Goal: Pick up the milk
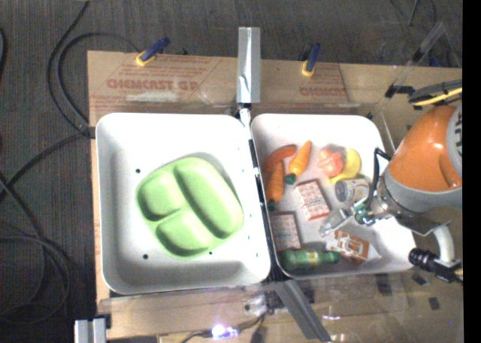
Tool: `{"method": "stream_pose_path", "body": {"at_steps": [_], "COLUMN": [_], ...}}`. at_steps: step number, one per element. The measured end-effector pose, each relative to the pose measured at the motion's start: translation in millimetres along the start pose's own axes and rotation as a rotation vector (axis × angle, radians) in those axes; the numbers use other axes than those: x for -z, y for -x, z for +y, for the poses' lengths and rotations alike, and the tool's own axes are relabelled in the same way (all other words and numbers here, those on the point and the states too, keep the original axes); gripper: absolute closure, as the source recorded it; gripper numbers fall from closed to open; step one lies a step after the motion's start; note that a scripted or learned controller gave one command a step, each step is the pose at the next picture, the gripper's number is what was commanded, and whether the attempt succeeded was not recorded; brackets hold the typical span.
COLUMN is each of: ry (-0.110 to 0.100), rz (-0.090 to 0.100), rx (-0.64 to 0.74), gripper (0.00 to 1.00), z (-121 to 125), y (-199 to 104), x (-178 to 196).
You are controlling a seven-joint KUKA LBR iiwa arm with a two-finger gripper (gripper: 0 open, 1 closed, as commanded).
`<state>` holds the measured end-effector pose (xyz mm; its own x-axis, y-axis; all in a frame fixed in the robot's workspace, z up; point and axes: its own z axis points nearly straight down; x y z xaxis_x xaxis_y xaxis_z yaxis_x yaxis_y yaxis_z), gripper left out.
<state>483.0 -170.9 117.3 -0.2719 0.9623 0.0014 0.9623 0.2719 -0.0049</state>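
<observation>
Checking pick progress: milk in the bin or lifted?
In the bin: the milk carton lies flat on the right bin floor, gripper beside it.

arm (432,161) cut off at right edge, carton labels too blurry to read

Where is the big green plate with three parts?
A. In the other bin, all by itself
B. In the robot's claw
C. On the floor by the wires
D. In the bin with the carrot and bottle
A: the green plate lies in the left bin, while the carrot and green bottle are in the right bin.
</observation>
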Motion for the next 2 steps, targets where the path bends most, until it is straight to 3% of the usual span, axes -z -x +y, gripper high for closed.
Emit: {"method": "stream_pose_path", "body": {"at_steps": [1, 2], "ry": [0.012, 0.002], "rz": [-0.008, -0.001], "rx": [0.159, 0.110], "gripper": [0.00, 0.00], "z": [74.5, 33.5], "y": [40.1, -7.4], "x": [-27.3, 64.5]}}
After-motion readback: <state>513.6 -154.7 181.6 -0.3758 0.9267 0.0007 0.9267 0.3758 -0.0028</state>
